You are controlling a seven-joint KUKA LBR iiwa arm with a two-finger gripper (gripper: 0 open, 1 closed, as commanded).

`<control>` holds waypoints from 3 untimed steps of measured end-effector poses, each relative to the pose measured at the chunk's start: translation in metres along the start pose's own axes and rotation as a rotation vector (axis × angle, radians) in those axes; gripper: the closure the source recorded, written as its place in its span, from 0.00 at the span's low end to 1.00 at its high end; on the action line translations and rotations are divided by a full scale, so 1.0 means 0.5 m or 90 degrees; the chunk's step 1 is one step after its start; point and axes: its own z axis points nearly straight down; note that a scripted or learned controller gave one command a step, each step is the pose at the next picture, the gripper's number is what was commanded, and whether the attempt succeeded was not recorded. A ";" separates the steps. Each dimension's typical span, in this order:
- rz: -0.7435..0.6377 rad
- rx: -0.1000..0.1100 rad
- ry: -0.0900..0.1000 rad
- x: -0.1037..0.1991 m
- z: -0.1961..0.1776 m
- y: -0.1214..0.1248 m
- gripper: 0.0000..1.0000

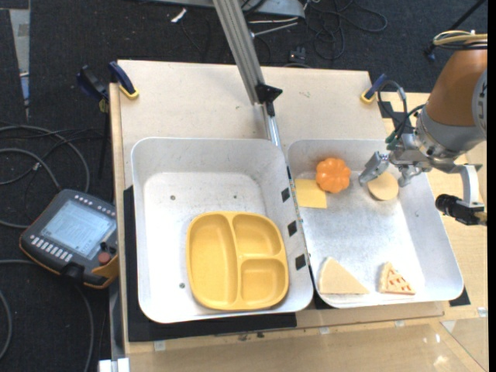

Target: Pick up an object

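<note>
The right bin (434,231) holds several toy foods. An orange pumpkin (332,174) sits near its back left, touching a yellow cheese square (311,194). A pale round piece (383,189) lies at the back right. A tan wedge (341,277) and a small pizza slice (396,280) rest near the front edge. My gripper (385,169) hangs just above the pale round piece, with its fingers spread on either side of it. Nothing is lifted between them.
The left bin (155,200) holds a yellow divided tray (236,260). A metal pole (240,37) slants down to the seam between the bins. Clamps (124,80) grip the bench's back corners. A teach pendant (74,235) lies on the floor at left.
</note>
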 end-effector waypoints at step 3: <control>0.001 -0.004 -0.001 -0.016 0.131 -0.006 1.00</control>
